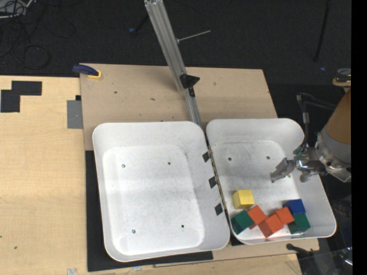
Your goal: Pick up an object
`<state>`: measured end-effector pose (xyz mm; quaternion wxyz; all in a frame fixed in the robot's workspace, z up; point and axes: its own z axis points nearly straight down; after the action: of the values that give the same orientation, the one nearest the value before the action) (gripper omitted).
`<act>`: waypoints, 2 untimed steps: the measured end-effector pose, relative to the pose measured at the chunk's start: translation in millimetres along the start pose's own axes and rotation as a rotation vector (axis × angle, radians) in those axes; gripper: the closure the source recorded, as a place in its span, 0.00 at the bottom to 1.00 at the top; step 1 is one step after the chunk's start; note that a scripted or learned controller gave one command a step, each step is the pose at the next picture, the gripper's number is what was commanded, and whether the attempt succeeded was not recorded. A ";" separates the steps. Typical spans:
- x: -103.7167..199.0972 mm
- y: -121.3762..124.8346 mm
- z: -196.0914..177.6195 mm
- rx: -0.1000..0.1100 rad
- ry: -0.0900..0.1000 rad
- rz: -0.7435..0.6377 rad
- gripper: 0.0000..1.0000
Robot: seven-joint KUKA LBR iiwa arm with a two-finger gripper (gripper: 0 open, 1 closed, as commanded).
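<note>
White right bin (252,132) holds my targets: yellow block (243,197), two green blocks (242,220), orange blocks (272,222) and a blue block (295,206), bunched at its six o'clock. My gripper (291,171) hovers at three o'clock, fingers spread, pinching nothing. My arm is cut off at the frame edge.
</note>
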<state>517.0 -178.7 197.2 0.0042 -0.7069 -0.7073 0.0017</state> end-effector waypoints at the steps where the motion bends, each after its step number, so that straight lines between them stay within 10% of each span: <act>1: -0.8 0.8 -2.2 -0.005 -0.001 0.002 0.00; 2: 8.0 3.6 47.3 0.000 0.000 0.004 0.00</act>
<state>520.2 -170.6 149.9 0.0040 -0.7083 -0.7059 0.0018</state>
